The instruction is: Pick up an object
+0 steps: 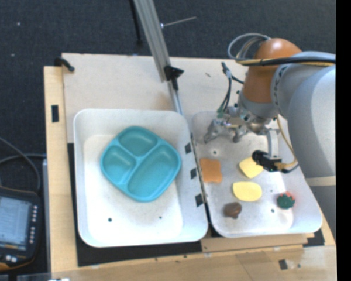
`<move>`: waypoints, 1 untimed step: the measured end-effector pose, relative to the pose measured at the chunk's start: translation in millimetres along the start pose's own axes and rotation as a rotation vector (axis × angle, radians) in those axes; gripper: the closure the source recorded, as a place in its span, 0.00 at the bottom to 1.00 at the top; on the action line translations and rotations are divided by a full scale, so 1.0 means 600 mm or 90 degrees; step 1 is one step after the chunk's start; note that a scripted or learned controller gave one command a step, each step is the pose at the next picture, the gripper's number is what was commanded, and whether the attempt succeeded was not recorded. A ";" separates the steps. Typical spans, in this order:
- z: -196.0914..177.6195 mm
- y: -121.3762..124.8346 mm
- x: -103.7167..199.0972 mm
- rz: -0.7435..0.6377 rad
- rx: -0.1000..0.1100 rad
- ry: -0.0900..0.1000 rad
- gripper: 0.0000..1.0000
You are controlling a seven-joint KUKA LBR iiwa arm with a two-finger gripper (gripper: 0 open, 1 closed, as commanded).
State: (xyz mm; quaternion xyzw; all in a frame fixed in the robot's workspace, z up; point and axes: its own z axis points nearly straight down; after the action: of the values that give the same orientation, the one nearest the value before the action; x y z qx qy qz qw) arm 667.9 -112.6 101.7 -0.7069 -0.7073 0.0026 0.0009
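Camera view: two white bins side by side on a bench [105,86]. In the left bin [85,215], a teal tray [141,163] with three compartments, lying flat near the middle. In the right bin [307,215], five small things: an orange-brown square [210,171] toward 9 o'clock, a yellow piece [250,168] near centre, a second yellow piece [246,191] just below it toward 6 o'clock, a brown lump [233,210] at about 7 o'clock, and a red-and-green thing [286,200] at about 4 o'clock.

Reaching in from 3 o'clock, the grey arm [307,110] with its orange band [263,78]. Hanging over the bin's 11 o'clock part, the gripper [223,131], fingers spread apart, nothing seen between them. Well apart from every object; nearest, the square below it toward 6 o'clock. All five lying on the bin floor.
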 end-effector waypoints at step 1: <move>-0.026 0.004 -0.001 0.000 -0.006 0.000 1.00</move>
State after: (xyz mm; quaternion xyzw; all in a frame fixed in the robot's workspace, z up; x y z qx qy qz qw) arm 670.4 -113.4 117.1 -0.7067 -0.7075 -0.0004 -0.0026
